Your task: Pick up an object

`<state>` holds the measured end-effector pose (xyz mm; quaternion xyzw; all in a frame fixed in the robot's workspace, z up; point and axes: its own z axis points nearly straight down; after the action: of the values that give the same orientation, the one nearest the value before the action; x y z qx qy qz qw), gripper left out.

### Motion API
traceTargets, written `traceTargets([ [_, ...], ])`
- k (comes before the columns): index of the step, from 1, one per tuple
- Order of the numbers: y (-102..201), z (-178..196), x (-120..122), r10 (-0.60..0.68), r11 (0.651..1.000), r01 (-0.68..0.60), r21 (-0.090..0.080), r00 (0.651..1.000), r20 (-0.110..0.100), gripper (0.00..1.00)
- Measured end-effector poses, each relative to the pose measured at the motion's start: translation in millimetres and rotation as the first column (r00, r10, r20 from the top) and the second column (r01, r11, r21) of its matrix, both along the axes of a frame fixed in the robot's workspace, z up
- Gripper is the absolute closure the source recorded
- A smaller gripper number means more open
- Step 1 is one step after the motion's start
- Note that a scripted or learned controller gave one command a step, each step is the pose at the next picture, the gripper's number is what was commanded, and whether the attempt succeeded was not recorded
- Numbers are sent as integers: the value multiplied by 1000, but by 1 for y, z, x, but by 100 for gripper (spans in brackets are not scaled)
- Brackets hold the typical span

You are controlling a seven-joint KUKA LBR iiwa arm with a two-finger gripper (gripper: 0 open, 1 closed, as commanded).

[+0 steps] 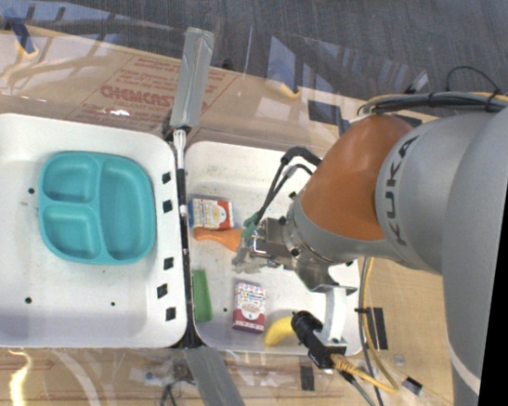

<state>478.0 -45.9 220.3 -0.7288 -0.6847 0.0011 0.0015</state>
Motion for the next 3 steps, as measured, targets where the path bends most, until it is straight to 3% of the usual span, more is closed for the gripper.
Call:
traceTargets([
  [1, 0, -1, 0, -1, 1000, 1, 0, 1000, -1, 0],
  [2, -66, -90, -3, 17, 1000, -17, 1, 1000, -6, 0],
  [3, -59, -130, -1, 41, 999, -41, 1, 999, -1, 0],
])
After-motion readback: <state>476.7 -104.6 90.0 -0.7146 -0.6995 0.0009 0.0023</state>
